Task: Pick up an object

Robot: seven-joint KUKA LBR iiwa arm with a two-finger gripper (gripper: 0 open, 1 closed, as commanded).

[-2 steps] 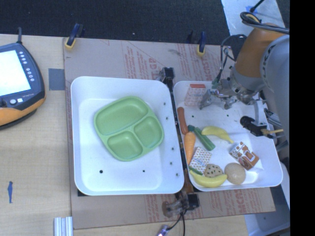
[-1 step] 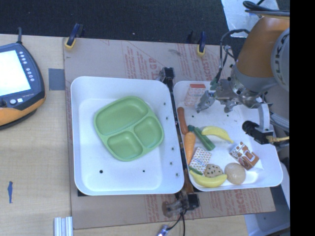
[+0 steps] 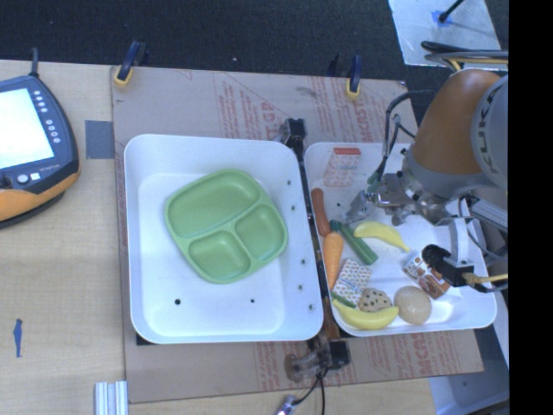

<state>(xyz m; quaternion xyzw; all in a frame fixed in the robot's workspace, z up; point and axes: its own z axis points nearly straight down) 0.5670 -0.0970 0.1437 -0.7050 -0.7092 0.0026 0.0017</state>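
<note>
The right bin (image 3: 321,159) holds several toy foods. A brown sausage (image 3: 318,211) and an orange carrot (image 3: 333,258) lie along its left wall. A green cucumber (image 3: 358,243) and a yellow banana (image 3: 381,234) lie in the middle. At the front are a second banana (image 3: 367,317), a cookie (image 3: 374,300), a beige potato (image 3: 413,305), a checkered packet (image 3: 352,277) and a small brown can (image 3: 423,276). My gripper (image 3: 365,202) hangs low over the bin's middle, just above the cucumber and the banana, with nothing seen in it.
The left bin (image 3: 143,232) holds a green divided plate (image 3: 226,225). A tablet controller (image 3: 30,145) lies at the far left of the bench. Clamps (image 3: 354,74) sit along the back edge. Cables and a black fitting (image 3: 442,262) hang by the arm at the right.
</note>
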